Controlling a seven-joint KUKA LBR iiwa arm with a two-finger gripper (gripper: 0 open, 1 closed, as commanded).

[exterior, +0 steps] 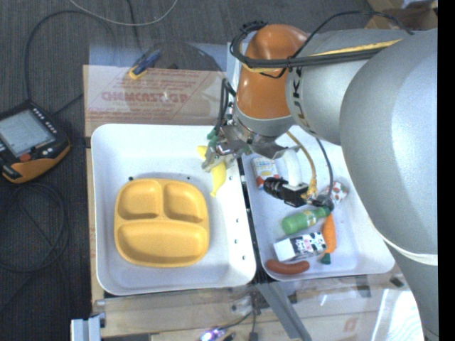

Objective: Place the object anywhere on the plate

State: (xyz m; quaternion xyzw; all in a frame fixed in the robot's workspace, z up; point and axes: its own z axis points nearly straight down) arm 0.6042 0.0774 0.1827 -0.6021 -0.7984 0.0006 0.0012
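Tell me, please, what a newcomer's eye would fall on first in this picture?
Likely the big grey arm with its orange band, reaching in from the right and hanging over the seam between the bins. Then the yellow divided plate in the left bin, and the banana at the hand, just beyond the plate's far right corner.

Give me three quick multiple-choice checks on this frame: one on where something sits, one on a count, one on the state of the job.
1. Where is the yellow three-compartment plastic plate?
A. left white bin
B. right white bin
C. on the cardboard

2. How many compartments does the plate have?
A. two
B. three
C. four

3. What lies on the plate now?
A. a banana
B. a carrot
C. nothing

Answers:
1 A, it rests on the floor of the left white bin.
2 B, one wide section and two smaller ones.
3 C, the yellow banana hangs at the hand, off the plate's upper right; the orange carrot lies in the right white bin.
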